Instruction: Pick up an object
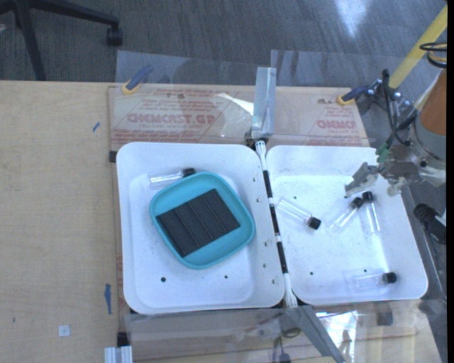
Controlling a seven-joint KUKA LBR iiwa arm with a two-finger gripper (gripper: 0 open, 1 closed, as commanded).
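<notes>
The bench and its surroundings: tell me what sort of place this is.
Probably a robotics lab or test workshop. A robot arm's claw hangs over two white bins on a wooden bench, small clear vials lie in them, and an office chair base stands on carpet behind.

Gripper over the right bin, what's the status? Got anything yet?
Gripper above right bin, nothing visibly held. Clear vials just beneath it. Teal tray in left bin, out of the way.

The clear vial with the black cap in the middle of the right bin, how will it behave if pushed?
The vial lies on its side, so it will probably roll. Clear and small, it is likely light and slick.
</notes>
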